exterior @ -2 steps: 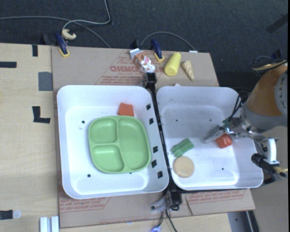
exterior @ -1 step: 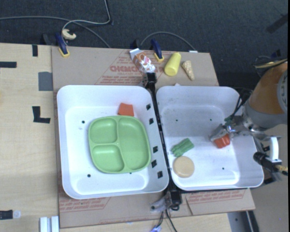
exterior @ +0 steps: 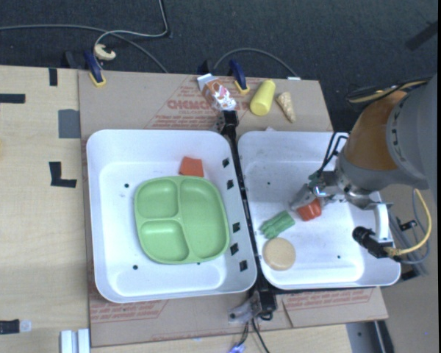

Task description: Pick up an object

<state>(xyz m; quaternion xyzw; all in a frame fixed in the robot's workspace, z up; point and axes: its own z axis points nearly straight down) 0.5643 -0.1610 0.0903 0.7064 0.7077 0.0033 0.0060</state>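
The wooden bench point(exterior: 29, 219) bears a cardboard sheet point(exterior: 132, 101) holding two white bins point(exterior: 106, 219), side by side

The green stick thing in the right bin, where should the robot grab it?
Probably across the middle of the green stick, coming straight down from above. It lies flat and slanted on the bin floor, long and narrow, so fingers fit either side. The red piece and tan disc sit near, so mid-length seems safest.

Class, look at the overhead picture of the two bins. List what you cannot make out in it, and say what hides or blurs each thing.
1. The gripper: whether it grips the red object is hidden by the arm's wrist above it.
2. The orange block: its lower part is hidden behind the green tray.
3. The small packet behind the bins: its print is too small to read.
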